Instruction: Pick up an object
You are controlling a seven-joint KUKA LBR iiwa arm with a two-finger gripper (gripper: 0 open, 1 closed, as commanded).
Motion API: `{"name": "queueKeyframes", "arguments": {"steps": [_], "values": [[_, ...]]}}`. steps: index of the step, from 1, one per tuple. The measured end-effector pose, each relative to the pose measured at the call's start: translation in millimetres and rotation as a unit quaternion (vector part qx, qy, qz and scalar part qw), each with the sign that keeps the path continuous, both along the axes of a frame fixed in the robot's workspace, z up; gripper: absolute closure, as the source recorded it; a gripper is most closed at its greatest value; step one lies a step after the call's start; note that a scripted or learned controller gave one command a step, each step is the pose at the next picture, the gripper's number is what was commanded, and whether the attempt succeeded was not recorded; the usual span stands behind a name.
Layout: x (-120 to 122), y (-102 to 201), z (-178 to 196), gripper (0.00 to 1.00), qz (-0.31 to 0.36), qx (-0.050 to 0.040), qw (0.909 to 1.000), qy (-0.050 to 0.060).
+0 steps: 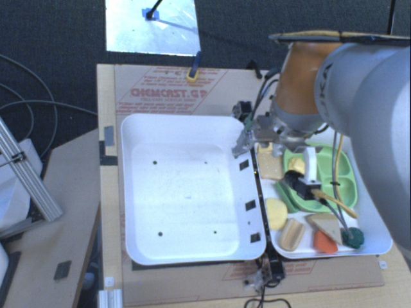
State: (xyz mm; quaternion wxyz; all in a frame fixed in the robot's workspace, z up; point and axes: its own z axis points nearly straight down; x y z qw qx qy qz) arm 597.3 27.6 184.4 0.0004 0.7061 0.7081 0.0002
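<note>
The grey arm with the orange band (pixel 307 76) is reaching in from the right and hanging over the upper end of the right shallow white bin (pixel 379 239), its gripper (pixel 257 140) sitting close to the rim shared with the left shallow white bin (pixel 186 191). In the right bin, a green divided plastic tray (pixel 343 178), a pale yellow round piece (pixel 276 213), a tan bread-like block (pixel 291 234), an orange wedge (pixel 324 242) and a dark green ball (pixel 352 237) are lying close together. Both bins are resting on a brown cardboard sheet with red lettering (pixel 168 88).
</note>
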Motion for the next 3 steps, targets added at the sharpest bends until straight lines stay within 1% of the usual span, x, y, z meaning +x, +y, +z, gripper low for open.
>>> {"name": "queueKeyframes", "arguments": {"steps": [1, 2, 3], "values": [[46, 25, 21, 0.00, 0.002, 0.0006, 1.0000, -0.003], [73, -7, 0, 0.00, -0.002, -0.0003, 1.0000, -0.002], [-18, -13, 0, 0.00, -0.002, 0.0006, 1.0000, 0.003]]}}
